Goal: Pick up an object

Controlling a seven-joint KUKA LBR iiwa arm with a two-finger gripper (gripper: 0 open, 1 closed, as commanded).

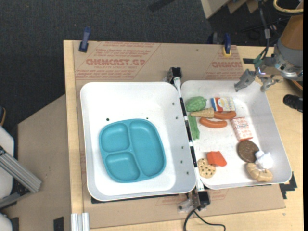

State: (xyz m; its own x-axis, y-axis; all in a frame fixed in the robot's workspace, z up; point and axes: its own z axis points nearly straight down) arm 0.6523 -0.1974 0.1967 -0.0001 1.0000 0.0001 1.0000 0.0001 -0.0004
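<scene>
Table (72, 129): I see it bearing two white bins side by side.
Left bin (91, 100): holds a teal tray (132, 149).
Right bin (272, 129): all the toy food lies here, sausages (219, 119), cookie (247, 150), croissant (258, 172).
Tool (255, 79): hangs over the right bin's far corner, carrying nothing; whether it is spread or closed I cannot tell.
Progress: I judge the pick not yet begun; descent, grasp and lift remain.

I can read red repeated lettering, "CHEMCAST GP", printed on the brown protective sheet (120, 61) covering the bench beyond both bins (the far right copy is partly cut off). Other packaging text is too small.
</scene>
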